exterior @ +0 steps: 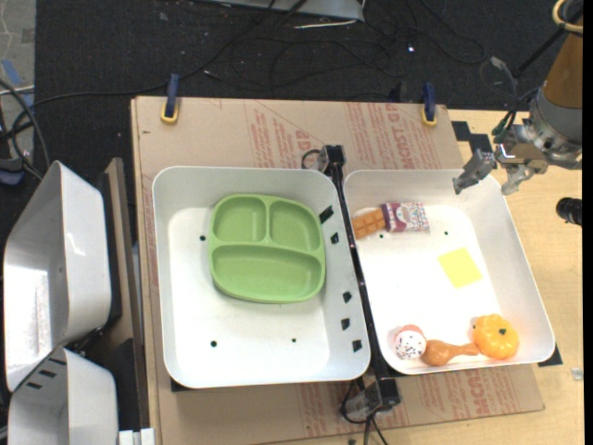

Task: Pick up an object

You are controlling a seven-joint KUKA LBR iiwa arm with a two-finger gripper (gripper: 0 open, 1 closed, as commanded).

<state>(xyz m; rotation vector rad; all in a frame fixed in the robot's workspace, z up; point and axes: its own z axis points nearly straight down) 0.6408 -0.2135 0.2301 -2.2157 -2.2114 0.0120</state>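
Left bin [176, 341]: green divided plate [268, 247], rigid moulded plastic. Right bin [519, 267]: snack packet [392, 218] far left, flat yellow square [460, 267] centre, orange gourd toy [473, 341] near right, probably light, smooth; grip across narrow neck. Hand [491, 176] wide open, empty, above far right rim.

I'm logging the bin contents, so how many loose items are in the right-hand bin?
4: a snack packet near the far edge, a yellow square mid-bin, a pink-and-white ball and an orange gourd toy along the near edge.
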